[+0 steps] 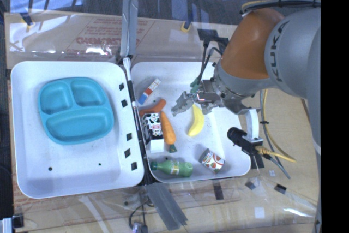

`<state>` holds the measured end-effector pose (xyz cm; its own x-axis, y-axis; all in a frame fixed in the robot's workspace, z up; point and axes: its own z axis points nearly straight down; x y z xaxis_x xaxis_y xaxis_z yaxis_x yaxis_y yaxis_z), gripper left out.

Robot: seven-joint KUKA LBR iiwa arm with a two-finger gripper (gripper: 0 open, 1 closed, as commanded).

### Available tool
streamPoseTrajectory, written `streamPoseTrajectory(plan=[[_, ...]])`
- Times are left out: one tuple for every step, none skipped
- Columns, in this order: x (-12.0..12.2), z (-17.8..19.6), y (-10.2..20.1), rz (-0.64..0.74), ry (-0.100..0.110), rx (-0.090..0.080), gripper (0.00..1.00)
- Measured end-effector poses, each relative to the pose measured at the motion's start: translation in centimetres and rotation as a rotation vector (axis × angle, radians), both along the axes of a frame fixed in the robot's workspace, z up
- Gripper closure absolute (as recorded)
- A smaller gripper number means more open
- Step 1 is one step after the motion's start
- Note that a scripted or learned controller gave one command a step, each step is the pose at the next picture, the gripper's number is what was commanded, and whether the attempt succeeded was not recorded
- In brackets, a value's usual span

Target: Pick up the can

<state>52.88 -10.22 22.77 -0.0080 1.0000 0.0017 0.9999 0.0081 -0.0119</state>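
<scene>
My gripper [188, 102] hangs over the right bin [180, 71] by the banana [196, 121], fingers apart, holding nothing. The can [212, 161] lies untouched near the front wall; the pick is all ahead.

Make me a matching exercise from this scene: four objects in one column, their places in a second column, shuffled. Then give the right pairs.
Objects:
1. blue plate
2. can
3. green bottle
4. banana

Places:
A. near edge of the right bin, lying on its side left of the can
B. just below the pincer, middle of the right bin
C. in the left bin
D. near right corner of the right bin

Pairs: 1-C, 2-D, 3-A, 4-B
</scene>
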Motion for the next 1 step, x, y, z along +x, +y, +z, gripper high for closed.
streamPoseTrajectory(plan=[[0.00,0.00,0.00,0.000,0.000,0.000,0.00]])
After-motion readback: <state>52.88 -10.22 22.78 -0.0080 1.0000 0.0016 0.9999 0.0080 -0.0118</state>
